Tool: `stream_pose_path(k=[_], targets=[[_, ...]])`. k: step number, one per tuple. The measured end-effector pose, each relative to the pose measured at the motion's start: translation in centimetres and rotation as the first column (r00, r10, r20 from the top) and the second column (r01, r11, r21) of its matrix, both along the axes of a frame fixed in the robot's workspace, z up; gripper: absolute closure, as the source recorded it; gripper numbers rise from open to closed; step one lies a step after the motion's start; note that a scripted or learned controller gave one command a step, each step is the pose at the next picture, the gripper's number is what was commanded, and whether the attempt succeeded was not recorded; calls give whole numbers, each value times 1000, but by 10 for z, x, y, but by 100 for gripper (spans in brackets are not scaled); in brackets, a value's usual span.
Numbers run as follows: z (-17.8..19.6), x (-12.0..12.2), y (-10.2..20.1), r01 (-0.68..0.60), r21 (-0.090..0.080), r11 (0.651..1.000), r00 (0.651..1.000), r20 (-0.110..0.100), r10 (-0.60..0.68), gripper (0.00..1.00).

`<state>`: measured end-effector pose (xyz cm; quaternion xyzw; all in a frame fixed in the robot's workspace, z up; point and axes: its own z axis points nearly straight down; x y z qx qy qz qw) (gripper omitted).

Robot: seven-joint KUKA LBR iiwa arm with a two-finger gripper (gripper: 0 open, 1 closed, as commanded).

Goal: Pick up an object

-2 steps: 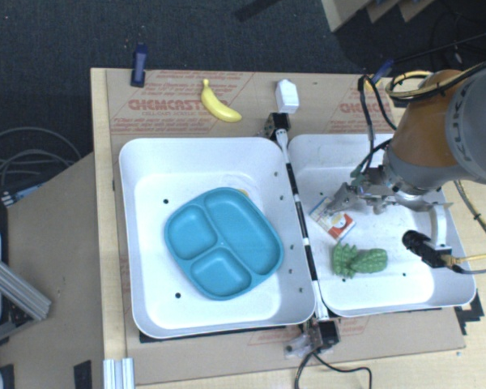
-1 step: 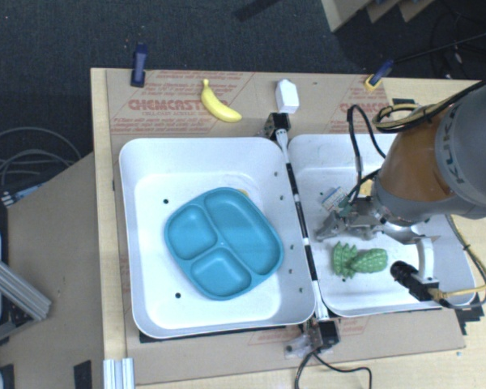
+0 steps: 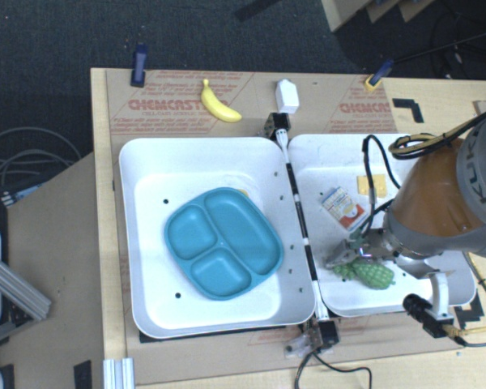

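Green knobbly toy lies in the right bin, near its front wall, directly under the gripper. Gripper is low over the toy's left end; whether the tips stand apart or together I cannot tell, since wrist and dark cabling mask them, and no grasp is confirmed. Risks: toy looks bumpy and rounded, so a pinch at one end could squirt it out or pivot it; front wall close by, so a low approach may clip the rim; loose cable hangs over the bin and could snag. Right bin also holds a small red-white-blue packet and a yellow card, both behind the toy. Left bin holds a blue divided tray, 3 compartments. Banana sits outside on the bench, behind the left bin.
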<state>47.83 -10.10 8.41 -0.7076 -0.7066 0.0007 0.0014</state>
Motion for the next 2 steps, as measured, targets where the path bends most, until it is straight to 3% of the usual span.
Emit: stream_pose_path(k=[1, 2], targets=[[10, 0, 1, 0, 0, 1000, 1000, 2, 0, 100], [109, 40, 62, -3, 0, 1000, 1000, 4, 3, 100]])
